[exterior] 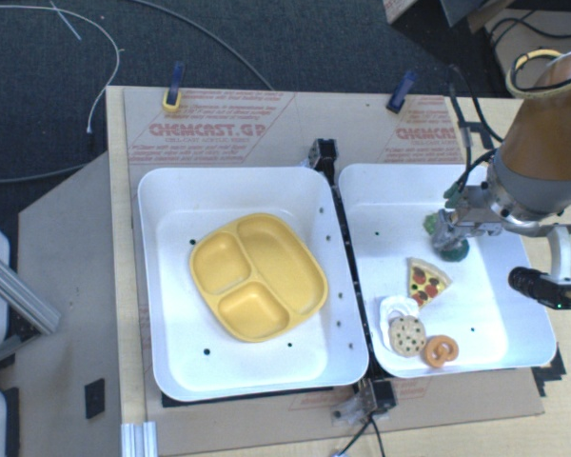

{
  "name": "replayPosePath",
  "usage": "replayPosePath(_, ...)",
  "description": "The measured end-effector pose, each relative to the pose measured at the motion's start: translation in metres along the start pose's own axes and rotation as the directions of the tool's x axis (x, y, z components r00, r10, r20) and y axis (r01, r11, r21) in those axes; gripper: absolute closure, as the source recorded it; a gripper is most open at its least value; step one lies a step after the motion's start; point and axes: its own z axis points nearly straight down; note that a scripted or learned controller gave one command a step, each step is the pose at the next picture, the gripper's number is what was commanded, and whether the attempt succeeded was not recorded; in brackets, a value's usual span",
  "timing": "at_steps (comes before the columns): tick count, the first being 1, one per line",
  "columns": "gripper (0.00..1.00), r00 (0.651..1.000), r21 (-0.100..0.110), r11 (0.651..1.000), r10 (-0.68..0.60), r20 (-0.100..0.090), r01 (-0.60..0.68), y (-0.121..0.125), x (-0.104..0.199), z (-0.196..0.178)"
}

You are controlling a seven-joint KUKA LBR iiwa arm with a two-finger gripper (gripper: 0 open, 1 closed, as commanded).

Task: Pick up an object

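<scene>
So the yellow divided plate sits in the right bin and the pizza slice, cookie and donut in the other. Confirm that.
Not quite. The camera view shows the yellow divided plate in the left bin; the pizza slice, cookie and donut lie in the right bin.

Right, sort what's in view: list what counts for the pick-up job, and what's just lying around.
For the job:
- gripper, down in the right bin
- green thing by the gripper
- pizza slice
- cookie
- doughnut

Just lying about:
- yellow divided tray in the left bin
- blue clamps on the bench's far edge
- white cable on the floor
</scene>
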Motion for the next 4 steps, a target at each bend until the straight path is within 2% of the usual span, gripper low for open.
replayPosePath(1, 1.0, 1.0, 0.002, 1.0, 0.001, 0.0, -0.001, 0.021, 0.044, 0.005)
replayPosePath(2, 1.0, 1.0, 0.002, 1.0, 0.003, -0.002, -0.003, 0.052, 0.091, 0.01)
replayPosePath(3, 1.0, 1.0, -0.002, 1.0, 0.0, -0.001, 0.0, 0.081, 0.139, -0.009)
replayPosePath(4, 1.0, 1.0, -0.001, 1.0, 0.001, 0.0, -0.001, 0.116, 0.185, -0.003)
